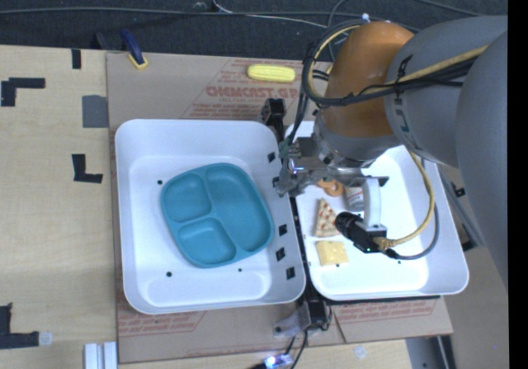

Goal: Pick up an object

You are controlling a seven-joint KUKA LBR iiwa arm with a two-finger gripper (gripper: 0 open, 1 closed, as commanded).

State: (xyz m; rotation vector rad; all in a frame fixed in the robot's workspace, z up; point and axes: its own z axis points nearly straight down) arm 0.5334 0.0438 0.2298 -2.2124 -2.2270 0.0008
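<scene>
In the camera view, two shallow white bins are seen side by side on a brown cardboard sheet laid over the bench. The left bin (132,153) is occupied by a blue divided plate (216,215) with three compartments, which lies flat near the bin's middle, slightly turned.

The right bin (429,276) is reached into by the grey arm from the right. The orange band (363,78) above the wrist is seen over the bin's far edge, and the gripper (307,177) is lowered at the bin's left side, close to the wall shared by the two bins. The state of the tool cannot be told, since its lower end is hidden by the wrist body and cabling, and nothing can be made out in its hold.

Several small food-like objects are found in the right bin. A small orange piece (332,187) lies just beside the gripper. Below it, a tan wedge with reddish spots (325,216) is seen, and nearer the front edge a pale yellow square cracker (332,253) lies flat on the bin floor, apart from the wedge. A black cylindrical fitting (353,229) with a yellow cable hangs over the bin just beside these pieces.

A yellow corn-like object (271,73) is placed on the cardboard beyond the bins.
</scene>
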